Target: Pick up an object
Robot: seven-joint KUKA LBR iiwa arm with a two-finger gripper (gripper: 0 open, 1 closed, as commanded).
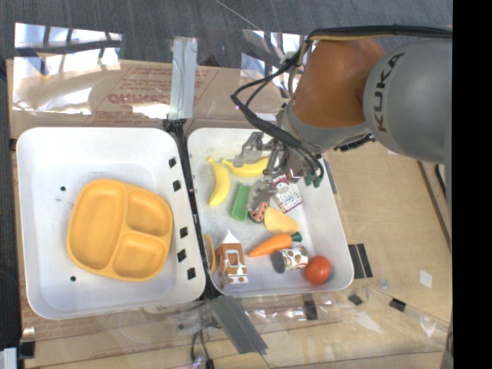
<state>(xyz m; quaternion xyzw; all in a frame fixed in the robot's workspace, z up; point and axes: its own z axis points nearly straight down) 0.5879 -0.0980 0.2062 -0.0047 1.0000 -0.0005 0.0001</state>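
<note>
Left bin [31, 206]: your yellow divided plate [119, 229] sits mid-floor, open margin all round.
Right bin [342, 241]: crowded; banana [218, 183] near left wall, tomato [318, 270] by right rim.
Gripper [265, 177]: above the bin's upper middle; you cannot tell its spread.

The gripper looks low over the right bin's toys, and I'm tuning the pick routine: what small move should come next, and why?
Probably a short straight descent. The gripper hangs over the clutter in the right bin, above the green block and beside the banana, with nothing visibly between its fingers, so no lift is warranted.
</note>
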